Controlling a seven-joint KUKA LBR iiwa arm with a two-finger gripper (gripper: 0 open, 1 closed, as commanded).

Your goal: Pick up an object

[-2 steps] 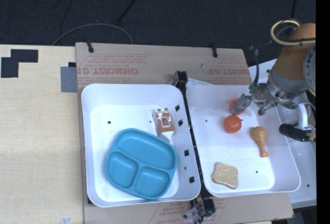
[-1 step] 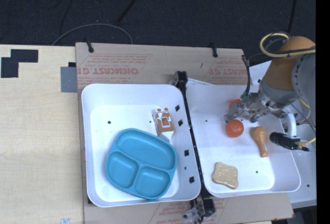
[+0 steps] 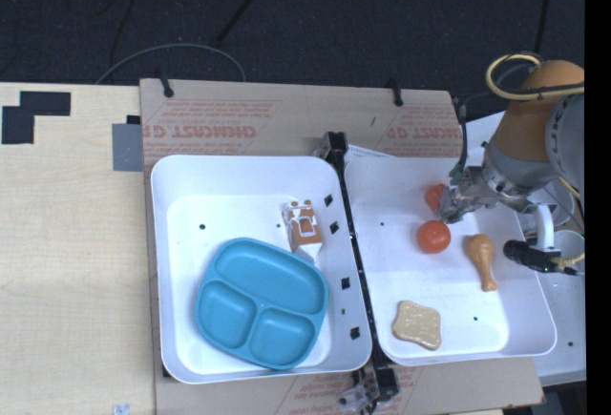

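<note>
We see a robotics lab: two white bins [image 3: 181, 213] on taped cardboard [image 3: 286, 122], loose cables [image 3: 172, 55] behind, a grey arm [image 3: 535, 146].

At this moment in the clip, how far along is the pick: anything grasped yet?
Done: the arm has reached into the right bin, with the gripper low near a red object at the bin's far side. In hand: nothing visibly lifted. The tomato, drumstick and cracker lie on the bin floor. Left: a confirmed grasp and the lift.
</note>
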